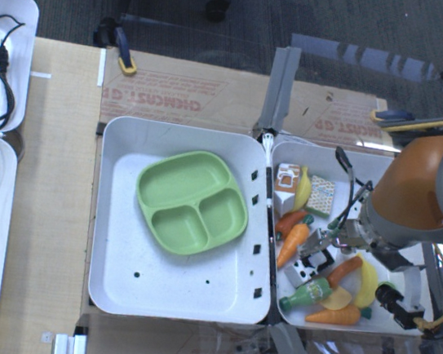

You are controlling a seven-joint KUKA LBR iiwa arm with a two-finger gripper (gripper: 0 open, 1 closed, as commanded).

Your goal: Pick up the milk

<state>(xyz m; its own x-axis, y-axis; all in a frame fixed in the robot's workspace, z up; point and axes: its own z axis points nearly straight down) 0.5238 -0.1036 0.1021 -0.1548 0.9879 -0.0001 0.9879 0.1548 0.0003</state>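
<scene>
The left bin carries a green divided plate near its middle, tilted toward the far right corner; the arm, grey with an orange band, hangs over the right bin; its gripper sits low among toy food in that bin's middle, and whether it is spread or pinching anything I cannot tell; the milk, a small carton, stands at the bin's far left corner, touching a banana; a green bottle and carrots lie along the near left side.
</scene>
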